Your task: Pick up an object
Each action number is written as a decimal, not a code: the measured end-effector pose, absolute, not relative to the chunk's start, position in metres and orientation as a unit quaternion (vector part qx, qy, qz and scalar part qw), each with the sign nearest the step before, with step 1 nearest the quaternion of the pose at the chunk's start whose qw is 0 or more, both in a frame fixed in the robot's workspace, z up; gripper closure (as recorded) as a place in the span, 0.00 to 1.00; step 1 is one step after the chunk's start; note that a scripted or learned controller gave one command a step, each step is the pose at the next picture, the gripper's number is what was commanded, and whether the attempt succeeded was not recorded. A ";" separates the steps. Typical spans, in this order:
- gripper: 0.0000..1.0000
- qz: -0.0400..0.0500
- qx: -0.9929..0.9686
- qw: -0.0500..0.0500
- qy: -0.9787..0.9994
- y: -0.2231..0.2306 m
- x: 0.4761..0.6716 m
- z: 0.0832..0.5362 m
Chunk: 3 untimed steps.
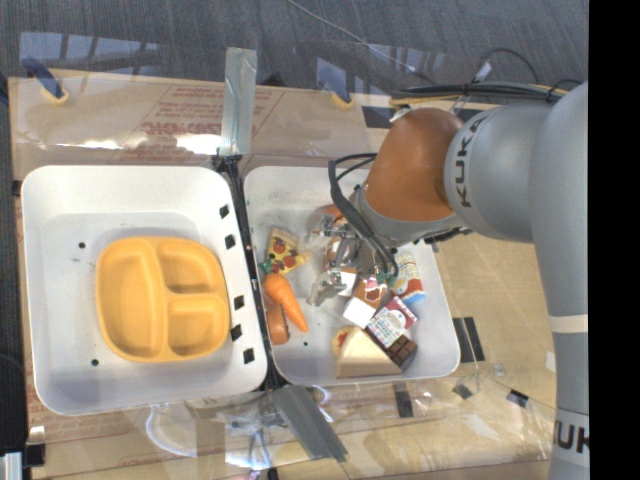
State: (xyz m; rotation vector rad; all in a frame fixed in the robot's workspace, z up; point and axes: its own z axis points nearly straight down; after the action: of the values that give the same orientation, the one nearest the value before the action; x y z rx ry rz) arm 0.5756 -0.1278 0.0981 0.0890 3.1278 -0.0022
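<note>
Here, end effector (335, 268) low in right bin (300, 183), amid toy food; finger state: cannot tell. Nearest target, toy carrot (287, 301), lies near left wall. Prob. light, stiff plastic, slippery, tapered; grip across thick mid-body.

count: 2 white bins, side by side, left bin (40, 268) and right bin (440, 343). left bin holds 1 yellow divided tray (160, 296), three compartments. right bin: 1 pizza slice toy (283, 251), 1 carrot (287, 301), 1 brownish sausage-like piece (276, 324) just beside the carrot, 1 cheese-coloured wedge (362, 355), 1 chocolate bar (391, 337). a few more small packet-like items sit under the arm, number can't be told. 1 arm (500, 173), 1 gripper (335, 268).
</note>
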 end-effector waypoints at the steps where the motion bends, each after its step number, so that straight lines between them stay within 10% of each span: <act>1: 1.00 -0.001 0.025 0.008 1.000 -0.126 0.578 0.109; 2: 1.00 -0.001 0.027 0.002 1.000 -0.187 0.606 0.142; 3: 0.00 0.000 0.026 0.001 1.000 -0.185 0.606 0.141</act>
State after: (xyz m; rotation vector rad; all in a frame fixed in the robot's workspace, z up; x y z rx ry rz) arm 0.6056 -0.1854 0.1409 0.0818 3.1385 -0.0005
